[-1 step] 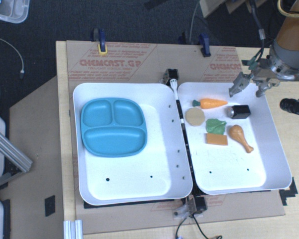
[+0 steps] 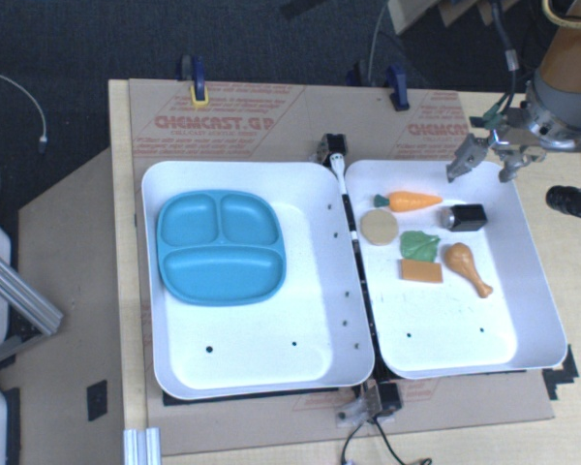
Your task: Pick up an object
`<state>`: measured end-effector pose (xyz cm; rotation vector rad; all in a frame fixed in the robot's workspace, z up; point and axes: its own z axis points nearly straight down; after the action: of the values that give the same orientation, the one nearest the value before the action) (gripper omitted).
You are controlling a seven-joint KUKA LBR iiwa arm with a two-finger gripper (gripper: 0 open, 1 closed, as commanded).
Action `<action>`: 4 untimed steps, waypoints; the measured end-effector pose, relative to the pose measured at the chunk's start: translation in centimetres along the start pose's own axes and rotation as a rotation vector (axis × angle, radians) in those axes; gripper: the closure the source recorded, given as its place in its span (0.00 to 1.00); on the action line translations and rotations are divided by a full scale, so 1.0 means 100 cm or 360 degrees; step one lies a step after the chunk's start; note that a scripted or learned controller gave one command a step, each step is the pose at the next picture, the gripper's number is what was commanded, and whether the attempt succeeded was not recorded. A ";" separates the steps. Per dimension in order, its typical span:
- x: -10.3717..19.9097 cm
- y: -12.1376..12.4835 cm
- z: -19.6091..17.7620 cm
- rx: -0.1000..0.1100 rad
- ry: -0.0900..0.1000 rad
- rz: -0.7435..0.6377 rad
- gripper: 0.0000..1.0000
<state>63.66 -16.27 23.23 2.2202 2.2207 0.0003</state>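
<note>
Above the far right corner of the right white bin (image 2: 533,289), the jaws of the gripper (image 2: 486,166) hang spread and hold nothing, so the approach step seems in hand, and next they must descend over the orange plastic carrot (image 2: 413,201).

Two smooth, glossy white plastic bins (image 2: 261,356) sit on a matt brown cardboard sheet (image 2: 271,114) printed in red. The blue divided plate (image 2: 220,248) looks like smooth plastic. The pincer (image 2: 486,163) is bare grey metal.

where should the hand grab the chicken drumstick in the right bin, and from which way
Probably the thin bone end of the drumstick, coming straight down from above. It lies flat in the right bin, its fat end near the orange block and green leaf, its narrow end pointing toward open bin floor. The hand hovers open over the bin's far edge.
</note>
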 end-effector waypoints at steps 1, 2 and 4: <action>-0.003 -0.005 0.044 0.0010 0.0003 0.0001 0.00; -0.001 -0.014 0.105 0.0014 0.0004 0.0000 0.00; -0.005 -0.007 0.117 -0.0036 -0.0020 -0.0001 1.00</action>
<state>63.00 -16.78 11.55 2.2022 2.2038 0.0114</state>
